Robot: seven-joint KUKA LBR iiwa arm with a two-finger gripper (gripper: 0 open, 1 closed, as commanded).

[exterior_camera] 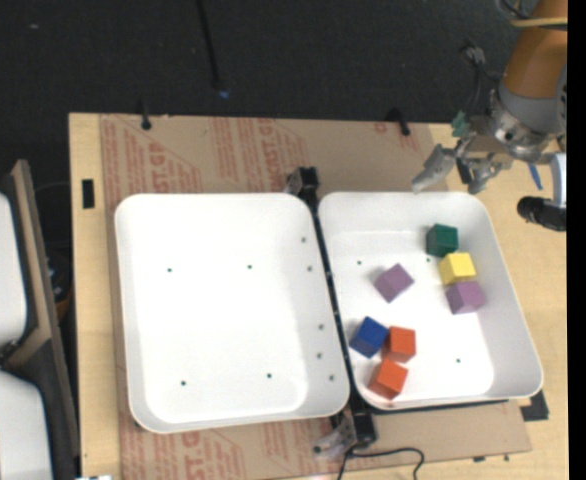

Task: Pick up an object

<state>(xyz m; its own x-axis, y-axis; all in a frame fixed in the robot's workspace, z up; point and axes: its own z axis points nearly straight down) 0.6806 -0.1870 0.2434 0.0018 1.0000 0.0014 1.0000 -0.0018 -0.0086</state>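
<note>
robot lab: bench (223, 153), white bins (143, 268)

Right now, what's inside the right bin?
Seven blocks lie in the right bin: green, yellow, two purple, blue, two orange. The floor under each block is hidden. The claw is above the far rim.

white bins (223, 408); green cube (442, 239), yellow cube (459, 266), blue cube (369, 336), two orange cubes (401, 342)

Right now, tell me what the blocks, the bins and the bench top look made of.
Blocks, e.g. the green block and the blue block: likely painted wood or foam; flat solid colours, matte, sharp edges.
Right bin and left bin: probably moulded plastic; smooth white, rounded corners, slight sheen.
Bench top: cardboard by its look; dull tan with red print.
</note>
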